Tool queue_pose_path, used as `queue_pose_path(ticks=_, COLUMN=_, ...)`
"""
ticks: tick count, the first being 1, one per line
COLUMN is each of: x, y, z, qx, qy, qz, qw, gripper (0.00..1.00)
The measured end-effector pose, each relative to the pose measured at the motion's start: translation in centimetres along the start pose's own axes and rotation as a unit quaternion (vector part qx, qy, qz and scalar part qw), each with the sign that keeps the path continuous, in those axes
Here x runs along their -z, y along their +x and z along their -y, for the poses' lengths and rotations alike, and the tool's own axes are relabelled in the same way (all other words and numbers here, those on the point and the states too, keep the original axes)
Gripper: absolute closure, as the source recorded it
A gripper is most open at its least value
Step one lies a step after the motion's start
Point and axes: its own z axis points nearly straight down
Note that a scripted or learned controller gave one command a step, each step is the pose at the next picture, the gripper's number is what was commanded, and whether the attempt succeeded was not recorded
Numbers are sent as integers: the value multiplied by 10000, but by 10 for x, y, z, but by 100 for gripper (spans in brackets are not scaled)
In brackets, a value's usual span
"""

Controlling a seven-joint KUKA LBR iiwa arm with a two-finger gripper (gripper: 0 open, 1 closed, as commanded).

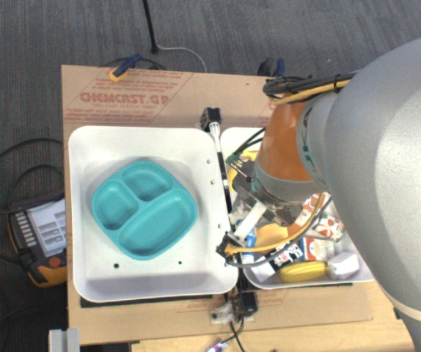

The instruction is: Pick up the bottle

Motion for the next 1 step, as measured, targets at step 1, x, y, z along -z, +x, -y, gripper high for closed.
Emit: queue_pose_path(ticks=1, x=28, y=-57, z=-88, qx=542, qy=-33, qz=-19, qw=9985, gripper=100)
